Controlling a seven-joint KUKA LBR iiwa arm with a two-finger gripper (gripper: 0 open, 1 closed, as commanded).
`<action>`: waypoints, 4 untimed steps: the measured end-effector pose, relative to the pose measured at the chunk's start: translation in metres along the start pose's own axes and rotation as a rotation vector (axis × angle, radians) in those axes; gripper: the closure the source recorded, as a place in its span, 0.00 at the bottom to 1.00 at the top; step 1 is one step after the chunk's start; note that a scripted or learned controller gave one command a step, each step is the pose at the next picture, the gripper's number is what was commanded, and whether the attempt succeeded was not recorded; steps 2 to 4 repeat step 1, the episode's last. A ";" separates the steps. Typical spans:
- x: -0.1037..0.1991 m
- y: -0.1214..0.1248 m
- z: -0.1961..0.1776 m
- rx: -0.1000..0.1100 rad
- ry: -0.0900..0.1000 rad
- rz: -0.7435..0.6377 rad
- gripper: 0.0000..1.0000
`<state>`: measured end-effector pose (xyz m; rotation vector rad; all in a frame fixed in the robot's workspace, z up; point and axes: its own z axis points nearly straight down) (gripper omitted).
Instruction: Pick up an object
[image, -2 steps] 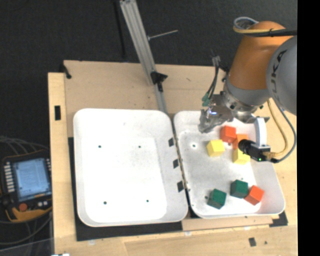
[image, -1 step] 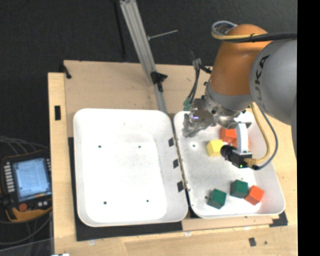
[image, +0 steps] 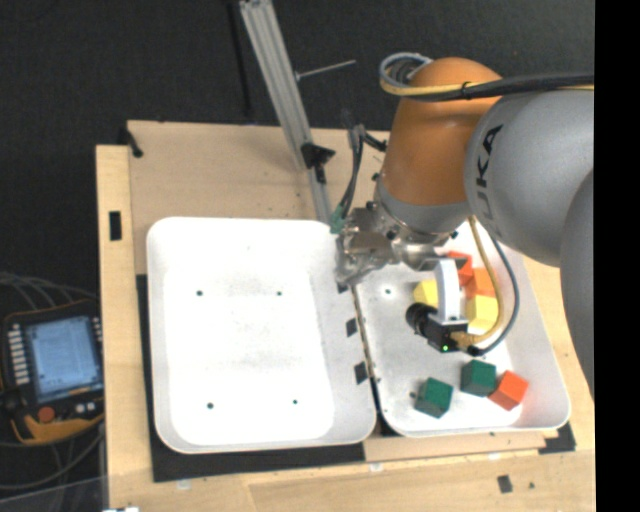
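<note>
White right bin (image: 398, 335) with two green blocks (image: 434, 397), an orange block (image: 510, 390); end effector (image: 362, 258) above, grip unclear.

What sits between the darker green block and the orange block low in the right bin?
In the camera view, a second green block, close beside the orange block and apart from the darker green block.

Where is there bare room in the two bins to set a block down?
The left bin is bare from wall to wall. In the right bin, a free patch lies along its left wall, between the gripper above and a green block below. Its right half is crowded: a second green block, an orange block, yellow pieces under the arm.
</note>
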<state>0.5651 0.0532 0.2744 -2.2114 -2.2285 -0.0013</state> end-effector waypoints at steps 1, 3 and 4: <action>0.043 -0.010 0.004 0.001 -0.001 0.001 1.00; 0.043 -0.010 0.004 0.001 -0.001 0.001 1.00; 0.043 -0.010 0.004 0.001 -0.001 0.001 1.00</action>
